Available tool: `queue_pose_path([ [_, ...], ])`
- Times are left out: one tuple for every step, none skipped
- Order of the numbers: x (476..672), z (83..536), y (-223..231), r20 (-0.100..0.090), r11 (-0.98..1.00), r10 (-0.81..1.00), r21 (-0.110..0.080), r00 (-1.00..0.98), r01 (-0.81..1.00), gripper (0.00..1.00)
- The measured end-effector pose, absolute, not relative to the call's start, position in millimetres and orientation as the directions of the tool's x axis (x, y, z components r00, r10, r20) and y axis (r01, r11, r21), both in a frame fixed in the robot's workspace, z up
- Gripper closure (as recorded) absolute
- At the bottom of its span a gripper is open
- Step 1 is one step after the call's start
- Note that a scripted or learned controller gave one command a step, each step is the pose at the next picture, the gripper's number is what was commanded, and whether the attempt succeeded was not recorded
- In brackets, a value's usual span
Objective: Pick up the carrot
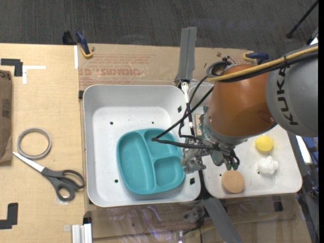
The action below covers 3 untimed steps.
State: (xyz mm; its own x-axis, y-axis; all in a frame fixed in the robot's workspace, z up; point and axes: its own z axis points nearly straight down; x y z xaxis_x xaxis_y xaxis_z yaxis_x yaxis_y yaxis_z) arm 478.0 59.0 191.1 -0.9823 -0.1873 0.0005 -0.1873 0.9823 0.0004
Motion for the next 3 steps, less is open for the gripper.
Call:
queue_pose_path([
  [484.8,176.5,100.2,-0.001,0.98,-0.199,0.0,-0.98,-0.199,1.0],
  [487.9,175.6,124.0,-0.001,1.0,0.001,0.0,-1.0,0.001,1.0],
  [477.8,139.2,108.8,0.001,0.994,0.105,0.0,-0.994,0.105,1.0],
])
